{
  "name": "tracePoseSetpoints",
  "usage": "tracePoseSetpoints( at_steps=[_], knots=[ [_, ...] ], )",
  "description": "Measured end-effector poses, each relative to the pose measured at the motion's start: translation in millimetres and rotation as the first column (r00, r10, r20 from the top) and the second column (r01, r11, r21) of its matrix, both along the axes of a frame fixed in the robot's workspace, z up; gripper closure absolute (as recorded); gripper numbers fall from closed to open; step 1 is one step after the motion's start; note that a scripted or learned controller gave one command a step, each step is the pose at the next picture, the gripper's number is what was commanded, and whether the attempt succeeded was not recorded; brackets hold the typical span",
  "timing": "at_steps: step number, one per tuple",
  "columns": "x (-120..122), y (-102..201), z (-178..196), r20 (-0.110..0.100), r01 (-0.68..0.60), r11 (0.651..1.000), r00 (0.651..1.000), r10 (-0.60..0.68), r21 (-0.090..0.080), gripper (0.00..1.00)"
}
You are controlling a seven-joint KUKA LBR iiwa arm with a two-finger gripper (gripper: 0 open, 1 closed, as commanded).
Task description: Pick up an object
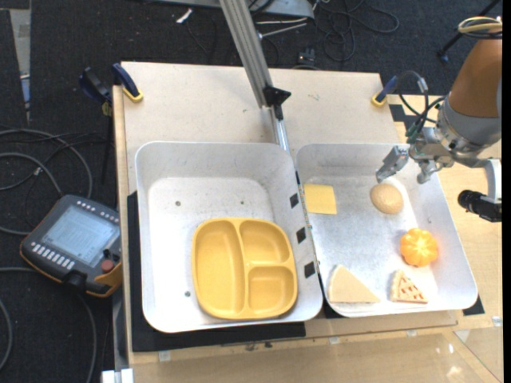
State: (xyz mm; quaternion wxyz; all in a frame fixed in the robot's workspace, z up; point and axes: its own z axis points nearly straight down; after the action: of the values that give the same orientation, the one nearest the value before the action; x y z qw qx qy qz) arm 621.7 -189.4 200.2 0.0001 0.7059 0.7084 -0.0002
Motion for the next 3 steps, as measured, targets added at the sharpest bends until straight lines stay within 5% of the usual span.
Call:
tracePoseSetpoints(
  at_steps=[1, 3],
  knots=[
    [0, 0, 0, 0.0, 0.0, 1.0, 1.0, 0.0, 0.0, 0.0],
    [5, 4, -99, 0.011, 0.0, 1.0, 1.0, 0.0, -0.009, 0.0]
  ],
)
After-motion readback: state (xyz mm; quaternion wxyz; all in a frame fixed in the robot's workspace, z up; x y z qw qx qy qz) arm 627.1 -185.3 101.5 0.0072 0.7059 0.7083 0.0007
